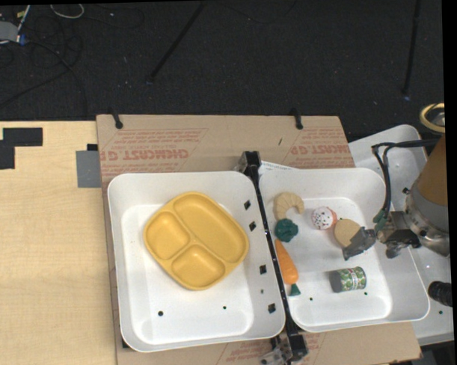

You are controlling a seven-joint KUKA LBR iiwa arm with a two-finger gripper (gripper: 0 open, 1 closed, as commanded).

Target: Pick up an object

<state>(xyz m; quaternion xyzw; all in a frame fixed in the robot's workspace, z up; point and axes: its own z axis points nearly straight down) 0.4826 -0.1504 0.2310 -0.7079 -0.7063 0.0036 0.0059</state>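
Camera view: tan piece [347, 230] at gripper [363, 244].

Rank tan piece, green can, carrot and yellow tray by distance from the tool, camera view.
From the tool:
1. Tan piece, right beside it.
2. Green can, just below.
3. Carrot, by the divider.
4. Yellow tray, in the left bin.

Tray [195, 239] in left bin [135, 308]; can [349, 279], carrot [287, 264], perhaps croissant [288, 204] right.
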